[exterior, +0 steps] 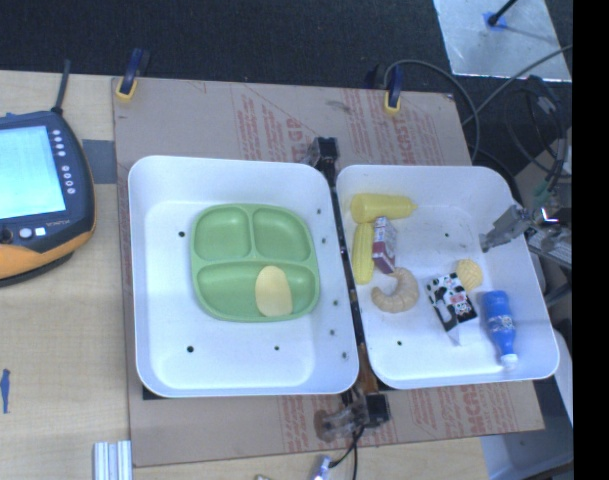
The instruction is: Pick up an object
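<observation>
Two shallow white bins sit side by side on a cardboard sheet (284,108) clamped to the bench (44,368). The left bin (154,348) holds a green divided plate (229,243), and a pale yellow oval piece (274,291) lies in the plate's near compartment. The right bin (434,363) carries the loose objects: a yellow banana-shaped toy (369,223) along its left side with a small red-and-white packet (385,246) touching it, a tan croissant-shaped piece (397,292) just below, a black-and-white patterned item (452,300) near the middle, a small yellow lump (469,271) just above that, and a blue bottle (499,326) lying toward the right wall. The gripper (504,230) comes in over the right bin's right rim, above the yellow lump and apart from it; its grey fingers appear slightly spread with nothing between them. A handheld control pendant (29,193) rests on the bench well left of the bins.
</observation>
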Action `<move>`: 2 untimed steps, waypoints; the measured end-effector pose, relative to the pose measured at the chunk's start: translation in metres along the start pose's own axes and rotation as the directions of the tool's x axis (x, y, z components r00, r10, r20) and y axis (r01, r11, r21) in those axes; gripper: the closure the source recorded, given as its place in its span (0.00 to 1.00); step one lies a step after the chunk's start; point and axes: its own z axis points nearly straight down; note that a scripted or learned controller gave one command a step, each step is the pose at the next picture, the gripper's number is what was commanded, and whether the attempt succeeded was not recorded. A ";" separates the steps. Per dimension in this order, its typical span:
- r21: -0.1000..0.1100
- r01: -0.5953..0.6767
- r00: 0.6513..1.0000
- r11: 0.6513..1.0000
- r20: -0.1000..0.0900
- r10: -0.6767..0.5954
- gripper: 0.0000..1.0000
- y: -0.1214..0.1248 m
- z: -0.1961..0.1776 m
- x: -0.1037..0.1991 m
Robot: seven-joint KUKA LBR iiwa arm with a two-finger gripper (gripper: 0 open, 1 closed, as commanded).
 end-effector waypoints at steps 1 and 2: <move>-0.003 -0.001 1.000 1.000 0.001 0.001 0.00 0.019 0.151 -0.021; -0.019 0.001 1.000 1.000 0.001 -0.001 0.00 0.004 0.168 -0.025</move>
